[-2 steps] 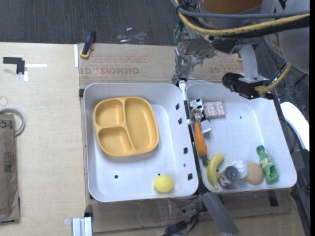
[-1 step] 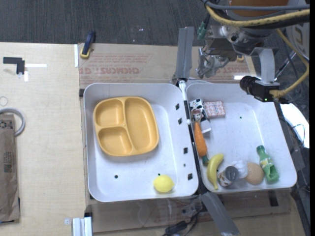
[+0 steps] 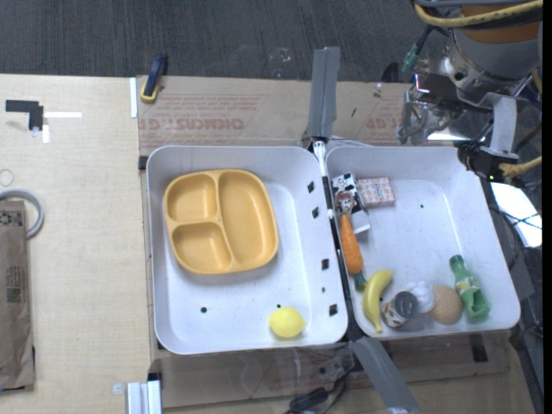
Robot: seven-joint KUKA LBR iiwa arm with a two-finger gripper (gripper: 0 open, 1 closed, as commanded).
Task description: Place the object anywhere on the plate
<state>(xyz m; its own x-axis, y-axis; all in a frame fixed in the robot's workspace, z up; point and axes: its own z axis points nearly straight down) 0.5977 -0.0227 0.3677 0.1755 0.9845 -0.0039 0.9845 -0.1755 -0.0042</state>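
Arm sits top right, above the right bin; can't tell claw state. Lemon lies in the left bin, near the plate, not on it. Approx. plan: descend straight over lemon, pinch it across the middle, lift clear of plate's rim, drop into 1 of 3 compartments.

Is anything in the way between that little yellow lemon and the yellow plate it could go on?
Nothing visible is. The lemon lies in the left bin, near its front edge, and the plate sits in the same bin further back. Between them is just bare white bin floor. The pincer hangs above the right bin's back edge.
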